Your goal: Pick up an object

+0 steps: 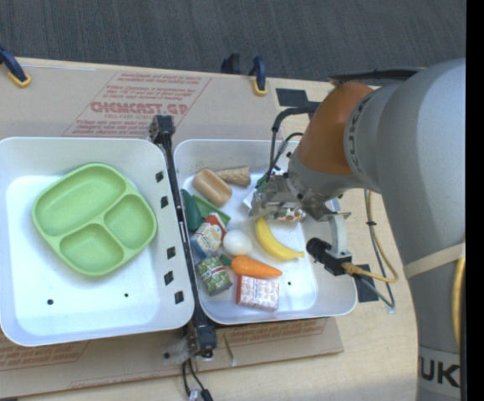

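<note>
Bench: two white bins. Gripper (273,200), aperture indiscernible, above right bin (338,301); banana (273,241) just below, long axis diagonal.

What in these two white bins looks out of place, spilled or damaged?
Nothing stands out. The green three-compartment plastic plate lies flat in the left white bin. The toy foods, including the yellow banana and orange carrot, lie jumbled but inside the right white bin.

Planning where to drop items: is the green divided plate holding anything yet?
Empty. The green divided plate lies flat in the left bin, its three compartments all bare.
</note>
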You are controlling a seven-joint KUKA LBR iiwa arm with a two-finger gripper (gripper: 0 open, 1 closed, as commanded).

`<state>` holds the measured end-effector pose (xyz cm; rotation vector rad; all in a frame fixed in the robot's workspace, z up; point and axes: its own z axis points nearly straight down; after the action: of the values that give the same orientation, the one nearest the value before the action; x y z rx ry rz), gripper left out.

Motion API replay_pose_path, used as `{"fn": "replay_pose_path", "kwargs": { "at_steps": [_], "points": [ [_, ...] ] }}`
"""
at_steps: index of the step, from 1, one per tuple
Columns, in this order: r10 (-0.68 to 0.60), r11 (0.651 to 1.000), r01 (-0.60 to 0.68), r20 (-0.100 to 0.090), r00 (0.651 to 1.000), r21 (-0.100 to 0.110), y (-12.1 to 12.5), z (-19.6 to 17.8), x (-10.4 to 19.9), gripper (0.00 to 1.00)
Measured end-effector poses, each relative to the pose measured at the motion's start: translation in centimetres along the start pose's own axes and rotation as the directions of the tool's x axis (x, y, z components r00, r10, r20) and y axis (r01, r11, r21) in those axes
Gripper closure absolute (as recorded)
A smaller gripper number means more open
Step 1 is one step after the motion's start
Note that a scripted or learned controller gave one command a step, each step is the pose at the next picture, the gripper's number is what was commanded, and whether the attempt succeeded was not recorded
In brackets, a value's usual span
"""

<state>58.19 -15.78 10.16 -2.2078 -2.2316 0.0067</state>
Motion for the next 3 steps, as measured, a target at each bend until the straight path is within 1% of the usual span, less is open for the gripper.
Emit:
{"fn": "replay_pose_path", "kwargs": {
  "at_steps": [1,2,3],
  "points": [
    [0.005,1.000,-0.005,-0.001,1.000,-0.005,-1.6,-12.6,4.1,1.00],
    [0.005,1.000,-0.005,-0.001,1.000,-0.004,-1.6,-12.6,4.1,0.00],
    [0.004,1.000,-0.004,-0.002,1.000,-0.002,-9.0,-0.3,5.0,0.00]
  ]
}}
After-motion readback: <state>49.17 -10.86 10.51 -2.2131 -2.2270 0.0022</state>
